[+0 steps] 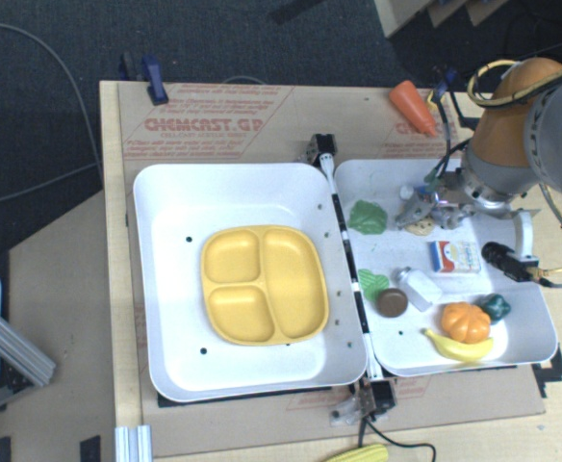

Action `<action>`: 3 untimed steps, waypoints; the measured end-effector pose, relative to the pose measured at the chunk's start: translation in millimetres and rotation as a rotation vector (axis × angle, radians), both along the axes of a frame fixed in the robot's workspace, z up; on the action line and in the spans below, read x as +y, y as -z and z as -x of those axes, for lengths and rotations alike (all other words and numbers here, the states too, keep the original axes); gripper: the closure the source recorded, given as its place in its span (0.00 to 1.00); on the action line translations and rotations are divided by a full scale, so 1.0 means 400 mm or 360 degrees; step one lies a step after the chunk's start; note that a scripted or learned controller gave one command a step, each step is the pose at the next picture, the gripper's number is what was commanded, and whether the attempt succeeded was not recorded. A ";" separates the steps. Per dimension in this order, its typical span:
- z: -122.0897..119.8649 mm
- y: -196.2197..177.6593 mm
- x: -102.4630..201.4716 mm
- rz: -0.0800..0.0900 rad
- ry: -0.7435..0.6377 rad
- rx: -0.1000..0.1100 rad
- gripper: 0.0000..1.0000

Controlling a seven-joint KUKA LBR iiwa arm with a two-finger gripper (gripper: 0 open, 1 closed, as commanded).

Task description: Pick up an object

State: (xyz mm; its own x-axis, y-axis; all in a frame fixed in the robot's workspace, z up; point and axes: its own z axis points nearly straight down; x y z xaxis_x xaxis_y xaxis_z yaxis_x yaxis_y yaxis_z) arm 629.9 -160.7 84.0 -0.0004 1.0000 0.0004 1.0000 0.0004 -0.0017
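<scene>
Camera view, gripper: the gripper (427, 203) is seen low over the upper part of the right bin (543, 301), at the end of the arm (512, 142) that reaches in from the right.
Grip state: it cannot be told whether it is open or closed, because the metal parts are blurred together; nothing is seen held in it.
Nearest thing: a small tan piece (417, 226) is found just beside the gripper, on its lower-left side in the picture. Whether they touch cannot be decided.
Long axis: the tan piece is too small for an axis to be read.
Second candidate: a green piece (367, 217) lies near, further to the picture's left, and looks roundish.
Third candidate: a red and white box (454, 256) lies below the gripper, with its long side running across the picture.
Crowded part: a brown disc (391, 302), a white block (417, 288), an orange pumpkin (466, 322) and a banana (459, 347) are packed close toward the lower edge.
Edges: the green piece is placed close to the wall between the two bins, so little room is left on that side.
Open room: bare white floor is seen between the gripper and the box.
Left bin: a yellow tray (262, 284) is kept there, well apart.
Coming move: only a short shift toward the lower left is judged to be needed for the tan piece.
</scene>
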 end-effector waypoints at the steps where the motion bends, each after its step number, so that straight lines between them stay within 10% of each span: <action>1: -0.005 -0.033 -0.002 0.0006 -0.0002 -0.0009 1.00; 2: 0.134 -0.145 -0.002 0.0001 0.0002 -0.0002 1.00; 3: 0.134 -0.144 -0.001 0.0000 0.0001 -0.0001 0.00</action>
